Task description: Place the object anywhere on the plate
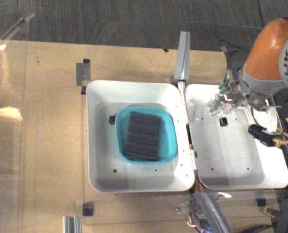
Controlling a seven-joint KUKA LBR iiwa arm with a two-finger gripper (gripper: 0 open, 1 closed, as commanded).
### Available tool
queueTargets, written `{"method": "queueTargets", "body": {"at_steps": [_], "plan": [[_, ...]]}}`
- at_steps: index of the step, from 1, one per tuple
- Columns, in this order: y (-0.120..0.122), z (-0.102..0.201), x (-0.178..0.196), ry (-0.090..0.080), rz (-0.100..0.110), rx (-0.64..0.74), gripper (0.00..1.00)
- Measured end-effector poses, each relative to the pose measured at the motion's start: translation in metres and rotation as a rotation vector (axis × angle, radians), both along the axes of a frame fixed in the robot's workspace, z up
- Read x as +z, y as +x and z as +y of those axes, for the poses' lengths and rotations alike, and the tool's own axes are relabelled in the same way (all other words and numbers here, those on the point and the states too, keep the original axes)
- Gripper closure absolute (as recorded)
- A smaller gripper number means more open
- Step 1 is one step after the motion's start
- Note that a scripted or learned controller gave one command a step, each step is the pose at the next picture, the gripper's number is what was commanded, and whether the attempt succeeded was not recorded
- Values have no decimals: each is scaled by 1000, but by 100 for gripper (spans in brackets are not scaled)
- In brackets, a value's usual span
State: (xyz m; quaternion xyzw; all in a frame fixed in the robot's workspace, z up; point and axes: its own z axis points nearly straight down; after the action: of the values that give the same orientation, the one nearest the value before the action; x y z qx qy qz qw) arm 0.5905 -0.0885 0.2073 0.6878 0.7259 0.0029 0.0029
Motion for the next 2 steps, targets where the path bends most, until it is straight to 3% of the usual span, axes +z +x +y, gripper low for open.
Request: {"method": "queueTargets", "body": {"at_steps": [1, 2], "plan": [[-25, 78, -23, 0, 4, 100, 100], [-25, 77, -22, 0, 4, 98, 0]]}}
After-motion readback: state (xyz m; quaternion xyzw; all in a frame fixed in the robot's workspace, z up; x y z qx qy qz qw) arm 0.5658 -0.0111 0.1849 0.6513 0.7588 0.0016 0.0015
